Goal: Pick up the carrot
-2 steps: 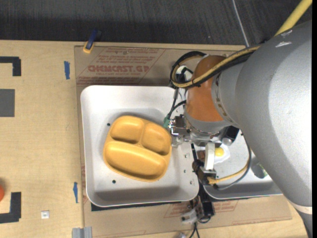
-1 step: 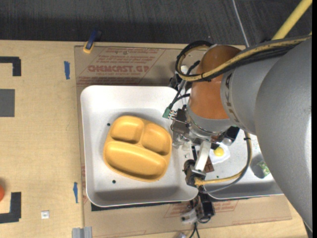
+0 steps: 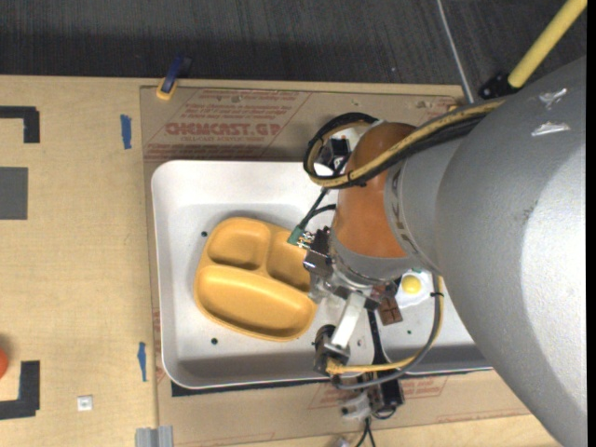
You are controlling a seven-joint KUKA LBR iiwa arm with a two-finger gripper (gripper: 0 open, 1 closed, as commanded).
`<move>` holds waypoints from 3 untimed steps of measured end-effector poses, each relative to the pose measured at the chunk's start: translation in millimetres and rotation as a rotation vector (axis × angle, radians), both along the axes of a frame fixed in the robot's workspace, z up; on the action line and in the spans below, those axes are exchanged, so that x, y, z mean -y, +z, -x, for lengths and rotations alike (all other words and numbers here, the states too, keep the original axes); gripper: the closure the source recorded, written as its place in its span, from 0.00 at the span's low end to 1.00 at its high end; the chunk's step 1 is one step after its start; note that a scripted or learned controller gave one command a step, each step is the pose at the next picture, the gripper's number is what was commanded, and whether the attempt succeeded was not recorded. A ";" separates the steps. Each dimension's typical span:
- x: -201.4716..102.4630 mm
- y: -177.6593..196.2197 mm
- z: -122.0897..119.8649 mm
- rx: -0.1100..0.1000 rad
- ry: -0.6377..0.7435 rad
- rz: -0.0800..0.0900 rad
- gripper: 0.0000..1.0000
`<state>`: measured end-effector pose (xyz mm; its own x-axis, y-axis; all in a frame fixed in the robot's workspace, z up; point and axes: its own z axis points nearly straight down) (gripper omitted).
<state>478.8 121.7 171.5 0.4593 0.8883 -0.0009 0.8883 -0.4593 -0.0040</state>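
Hanging low in the white bin [image 3: 177, 250], the pincer [image 3: 324, 291] sits against a yellow toy [image 3: 251, 282]; whether it is wide or narrow I cannot tell. The carrot is hidden, probably beneath the wrist, so closing here risks catching the yellow toy instead.

Grey arm [image 3: 503, 250], orange band [image 3: 368, 203], yellow and black cables.

Grey arm [image 3: 503, 250] reaches from right; wrist [image 3: 368, 217] bent downward; end effector [image 3: 318, 273] low.
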 end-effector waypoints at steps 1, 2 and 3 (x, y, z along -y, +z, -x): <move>6.2 -56.6 -0.5 0.004 0.266 -0.002 1.00; -64.1 -79.6 -5.3 0.015 0.284 0.010 1.00; -14.0 22.2 -0.3 0.003 0.066 0.001 1.00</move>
<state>479.2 135.7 193.7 0.3993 0.9168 -0.0007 0.9168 -0.3993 -0.0011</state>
